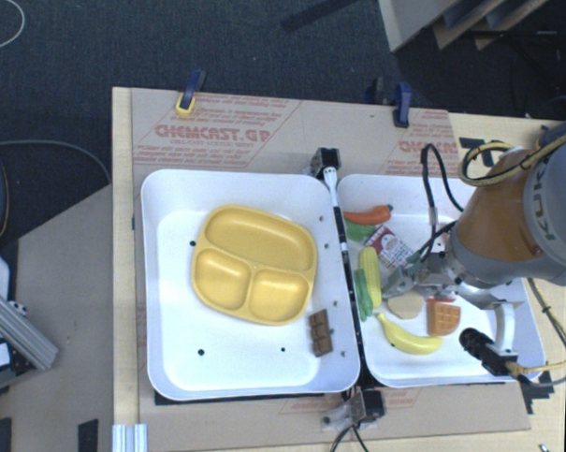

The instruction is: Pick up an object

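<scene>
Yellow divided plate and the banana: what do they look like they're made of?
The yellow divided plate in the left bin looks like moulded plastic: even colour, soft sheen, rounded compartment walls. The banana in the right bin is probably a plastic toy, judging by its smooth, uniformly yellow skin, though real fruit can't be ruled out.

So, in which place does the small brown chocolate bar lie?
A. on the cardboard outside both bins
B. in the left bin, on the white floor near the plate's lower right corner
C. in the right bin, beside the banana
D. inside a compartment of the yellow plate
B: the chocolate bar rests on the bare floor of the left bin, just off the lower right corner of the yellow divided plate, not in its compartments.
</scene>
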{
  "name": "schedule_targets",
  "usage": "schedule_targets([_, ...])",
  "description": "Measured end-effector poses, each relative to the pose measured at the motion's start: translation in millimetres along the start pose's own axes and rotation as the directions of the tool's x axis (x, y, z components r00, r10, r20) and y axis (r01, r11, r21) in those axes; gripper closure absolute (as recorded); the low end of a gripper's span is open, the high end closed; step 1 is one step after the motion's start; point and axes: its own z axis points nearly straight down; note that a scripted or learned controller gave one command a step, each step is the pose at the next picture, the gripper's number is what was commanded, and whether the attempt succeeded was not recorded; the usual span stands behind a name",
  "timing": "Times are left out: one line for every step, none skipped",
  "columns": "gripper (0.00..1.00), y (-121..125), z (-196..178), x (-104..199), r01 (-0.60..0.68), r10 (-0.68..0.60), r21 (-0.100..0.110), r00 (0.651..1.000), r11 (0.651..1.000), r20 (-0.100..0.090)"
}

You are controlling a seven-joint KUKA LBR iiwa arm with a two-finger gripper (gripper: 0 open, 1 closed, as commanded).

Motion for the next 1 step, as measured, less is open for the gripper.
schedule_targets([1.00, 4.6, -14.1, 0.8, 0.002, -0.002, -0.017, 1.000, 1.000, 0.002])
